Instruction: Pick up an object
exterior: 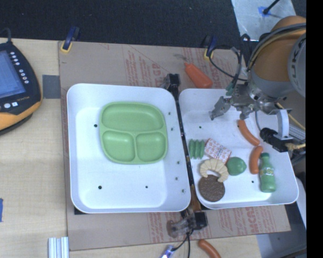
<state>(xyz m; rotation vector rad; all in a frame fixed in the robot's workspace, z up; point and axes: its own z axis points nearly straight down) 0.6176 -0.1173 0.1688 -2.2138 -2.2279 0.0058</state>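
Observation:
My gripper (230, 110) hangs over the back part of the right bin (199, 104), its fingers spread and open with only bare white floor between them. An orange sausage (248, 133) lies just right of and in front of it. Further toward the front are a second orange sausage (255, 159), a green bottle (267, 174), a green ball (237, 166), a red-and-white checkered packet (217, 151), a green ridged piece (196, 148), a beige pretzel (213, 168) and a brown round cookie (211, 188).
The left bin (83, 160) holds a green divided plate (133, 131). An orange carrot (198, 76) lies on the cardboard behind the right bin, and another orange piece (210, 248) in front. A teach pendant (8, 87) rests at far left.

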